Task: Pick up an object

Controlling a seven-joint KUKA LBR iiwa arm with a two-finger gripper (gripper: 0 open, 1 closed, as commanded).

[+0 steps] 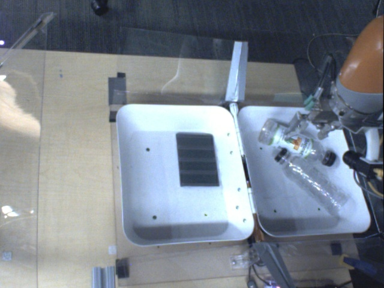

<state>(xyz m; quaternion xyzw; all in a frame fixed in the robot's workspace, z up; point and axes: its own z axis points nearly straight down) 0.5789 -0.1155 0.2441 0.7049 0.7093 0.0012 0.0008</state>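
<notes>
Impossible to judge, at the gripper [313, 125], whether spread or clenched: pale metal parts blurring together against the white behind. Nothing plainly seen clamped there. Hanging low over the back part of the right bin [312, 230], near its far wall.

Just left of the gripper, a small clear bottle [281, 137], lying on its side with a coloured label around its middle. Close enough to be touching, though contact cannot be made out. Just below the label, a small black cap [280, 156]; further right, near the bin's right side, a second black cap [328, 158]. Between and below these, a long clear bottle [315, 183], lying slantwise from the bin's middle toward its near right corner.

Above the gripper, the arm [360, 95], grey at the wrist, with the orange band [366, 50] above it, reaching in from the right edge.

Beside the right bin and touching it along one rim, the left bin [135, 161], with a dark ribbed block [197, 159] lying flat near its centre, well apart from the gripper. Under both bins, the pale wooden bench [72, 161].
</notes>
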